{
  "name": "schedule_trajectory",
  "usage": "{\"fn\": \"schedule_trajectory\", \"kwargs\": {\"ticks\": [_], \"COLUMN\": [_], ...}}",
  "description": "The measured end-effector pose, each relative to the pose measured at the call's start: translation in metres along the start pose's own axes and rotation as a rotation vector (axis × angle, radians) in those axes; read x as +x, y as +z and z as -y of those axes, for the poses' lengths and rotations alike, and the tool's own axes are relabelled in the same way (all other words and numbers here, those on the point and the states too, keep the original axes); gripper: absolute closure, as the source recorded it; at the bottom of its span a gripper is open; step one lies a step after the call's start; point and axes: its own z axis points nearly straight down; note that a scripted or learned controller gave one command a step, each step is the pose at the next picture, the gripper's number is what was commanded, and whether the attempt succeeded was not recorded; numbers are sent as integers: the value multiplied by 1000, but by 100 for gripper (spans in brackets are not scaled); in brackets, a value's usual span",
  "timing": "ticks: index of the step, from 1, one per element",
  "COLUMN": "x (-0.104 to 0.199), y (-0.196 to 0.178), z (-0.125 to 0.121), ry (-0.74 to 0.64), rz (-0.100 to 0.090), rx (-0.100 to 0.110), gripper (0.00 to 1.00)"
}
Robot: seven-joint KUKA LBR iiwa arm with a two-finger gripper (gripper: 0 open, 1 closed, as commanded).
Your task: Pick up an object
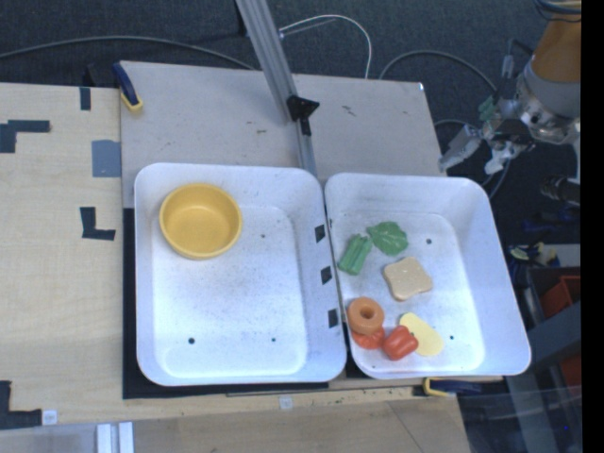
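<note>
Orange doughnut (pixel 365 313) lies down-left of my claw (pixel 483 145) | claw parked beyond right bin's (pixel 472 196) far corner | grip state: cannot tell

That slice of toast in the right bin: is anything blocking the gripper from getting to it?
Nothing visible does. The toast lies flat and uncovered in the right bin, apart from its neighbours. The gripper hangs outside the bin's far right corner, with open space between them.

No words, numbers, labels or brand marks can be read anywhere on the bench, bins or objects here.
</note>
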Motion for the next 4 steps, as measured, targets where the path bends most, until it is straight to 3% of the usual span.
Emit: {"fn": "schedule_trajectory", "kwargs": {"ticks": [1, 3, 4], "x": [0, 2, 4], "y": [0, 127, 167], "z": [0, 8, 8], "ry": [0, 1, -1], "rz": [0, -2, 0], "rx": [1, 7, 1], "gripper": [0, 0, 0]}}
